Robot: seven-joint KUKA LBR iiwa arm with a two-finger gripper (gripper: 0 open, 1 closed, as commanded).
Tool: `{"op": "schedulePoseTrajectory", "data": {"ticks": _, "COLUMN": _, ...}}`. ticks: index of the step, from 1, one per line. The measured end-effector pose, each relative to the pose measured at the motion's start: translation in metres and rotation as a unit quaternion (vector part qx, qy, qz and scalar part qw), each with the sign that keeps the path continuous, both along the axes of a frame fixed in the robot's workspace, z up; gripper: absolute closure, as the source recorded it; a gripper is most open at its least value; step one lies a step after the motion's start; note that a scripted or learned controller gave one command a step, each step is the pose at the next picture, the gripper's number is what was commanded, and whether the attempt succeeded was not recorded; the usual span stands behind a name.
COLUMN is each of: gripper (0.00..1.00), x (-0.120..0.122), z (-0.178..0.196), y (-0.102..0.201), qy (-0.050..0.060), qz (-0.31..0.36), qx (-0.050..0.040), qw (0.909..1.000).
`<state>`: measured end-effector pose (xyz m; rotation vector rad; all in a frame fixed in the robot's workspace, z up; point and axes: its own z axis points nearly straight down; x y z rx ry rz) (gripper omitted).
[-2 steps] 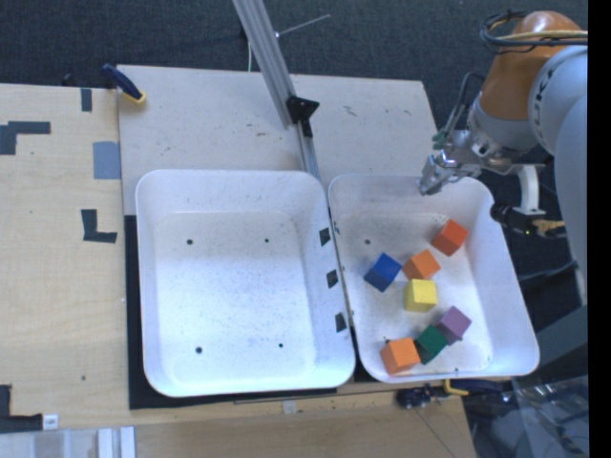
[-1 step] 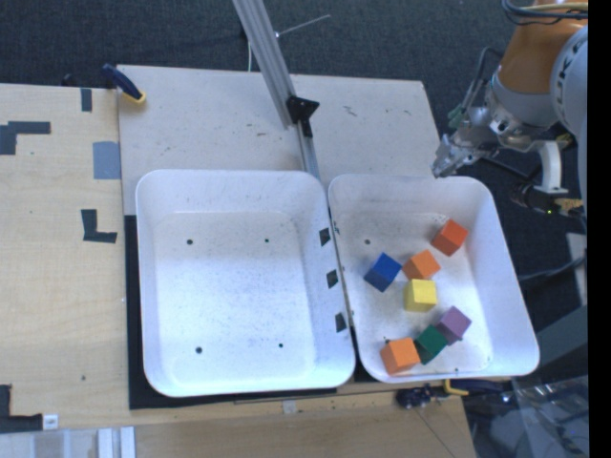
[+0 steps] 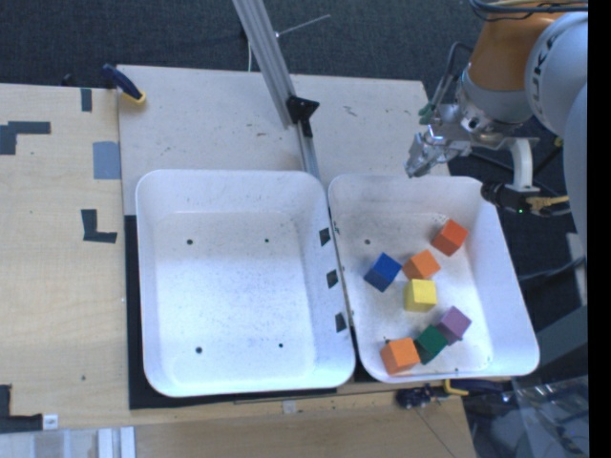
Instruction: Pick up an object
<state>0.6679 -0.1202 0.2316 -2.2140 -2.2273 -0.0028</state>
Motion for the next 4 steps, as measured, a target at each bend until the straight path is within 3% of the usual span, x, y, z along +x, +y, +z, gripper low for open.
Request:
{"op": "schedulePoseTrajectory", "data": {"ticks": 2, "gripper": 1.0, "x": -0.009, "z": -0.013, "y": 0.107, "qy": 0.002, "qz": 0.0, "qx": -0.0001, "qw": 1.0}}
{"op": "schedulePoseTrajectory", "data": {"ticks": 3, "gripper": 1.0, "x": -0.015, "z": -0.011, "y": 0.167, "qy": 0.002, "qz": 0.001, "qx": 0.0001, "qw": 1.0}}
{"op": "schedulePoseTrajectory", "data": {"ticks": 4, "gripper": 1.0, "x": -0.006, "z": 0.009, "y": 0.216, "qy": 0.0, "qz": 0.0, "qx": 0.0, "qw": 1.0}}
